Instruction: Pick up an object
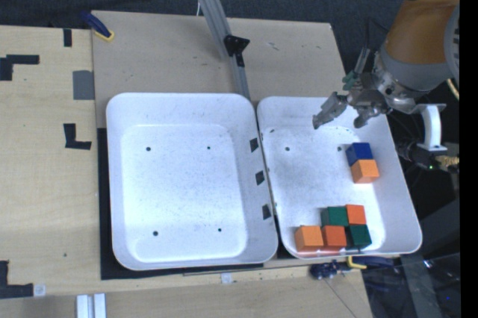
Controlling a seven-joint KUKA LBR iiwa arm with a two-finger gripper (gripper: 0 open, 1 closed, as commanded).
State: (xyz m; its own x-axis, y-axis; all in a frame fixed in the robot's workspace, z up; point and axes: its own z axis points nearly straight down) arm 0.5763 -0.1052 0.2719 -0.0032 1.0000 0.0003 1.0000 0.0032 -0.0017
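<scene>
End effector [345,115] hovers over right bin [299,182], upper part, fingers spread apart, nothing between them. Blue block [359,151] touching orange block [365,171] lies at its 5 o'clock, near. Block cluster [334,228] at 6 o'clock, well apart.

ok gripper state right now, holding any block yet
gripper: fingers spread open, holding nothing, above the right bin's far end.

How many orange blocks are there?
4, all in the right bin: one beside the blue block, three in the cluster near the front edge. More may hide.
</scene>
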